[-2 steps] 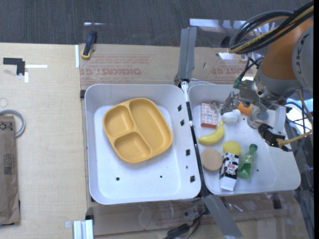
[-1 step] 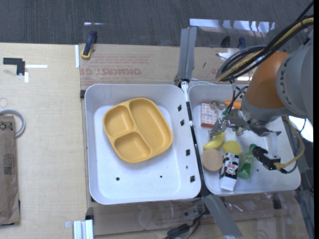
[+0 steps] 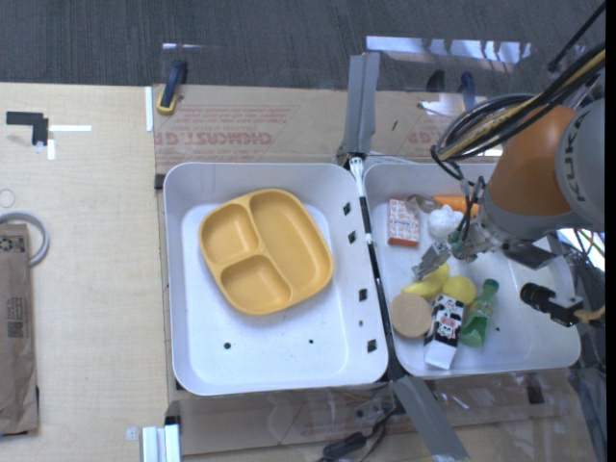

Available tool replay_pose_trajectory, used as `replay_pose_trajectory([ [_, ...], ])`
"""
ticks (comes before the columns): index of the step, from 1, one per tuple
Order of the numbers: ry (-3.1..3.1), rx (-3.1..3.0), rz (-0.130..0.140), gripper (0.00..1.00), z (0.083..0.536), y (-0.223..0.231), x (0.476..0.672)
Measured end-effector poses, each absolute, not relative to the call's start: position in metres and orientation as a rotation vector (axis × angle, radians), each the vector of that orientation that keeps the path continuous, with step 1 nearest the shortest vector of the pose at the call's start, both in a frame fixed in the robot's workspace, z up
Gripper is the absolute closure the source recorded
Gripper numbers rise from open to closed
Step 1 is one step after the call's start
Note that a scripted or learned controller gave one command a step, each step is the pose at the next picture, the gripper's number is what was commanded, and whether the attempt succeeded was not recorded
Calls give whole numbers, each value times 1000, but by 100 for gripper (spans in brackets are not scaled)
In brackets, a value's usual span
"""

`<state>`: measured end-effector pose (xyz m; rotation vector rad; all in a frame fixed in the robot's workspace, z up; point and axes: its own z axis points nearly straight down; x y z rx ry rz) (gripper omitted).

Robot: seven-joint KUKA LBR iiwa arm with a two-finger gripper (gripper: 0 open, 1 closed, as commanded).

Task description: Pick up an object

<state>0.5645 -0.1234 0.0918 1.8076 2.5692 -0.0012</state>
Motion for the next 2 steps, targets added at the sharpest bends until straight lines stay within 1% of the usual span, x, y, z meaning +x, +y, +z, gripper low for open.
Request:
replay_pose_trajectory([
  [1, 2546, 1841, -1, 0, 92, -151, 557],
  [2, 2541, 1844, 0, 100, 101, -152, 557],
])
